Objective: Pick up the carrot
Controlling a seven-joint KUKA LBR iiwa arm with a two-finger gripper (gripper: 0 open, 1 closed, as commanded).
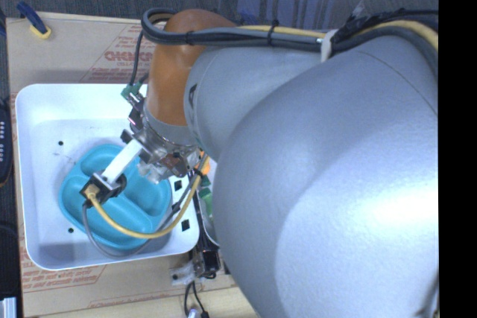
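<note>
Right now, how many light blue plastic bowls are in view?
1. The light blue plastic bowl lies in the shallow white bin at the left, in its near half. The big grey robot arm covers the right of the view, so more could be hidden there.

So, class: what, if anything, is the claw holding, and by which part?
Cannot be told: the claw hangs over the blue bowl in the white bin, its grip hidden.

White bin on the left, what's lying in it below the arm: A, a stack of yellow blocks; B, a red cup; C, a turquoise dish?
C: a turquoise dish rests on the floor of the white bin, and nothing red or stacked shows there.
</note>
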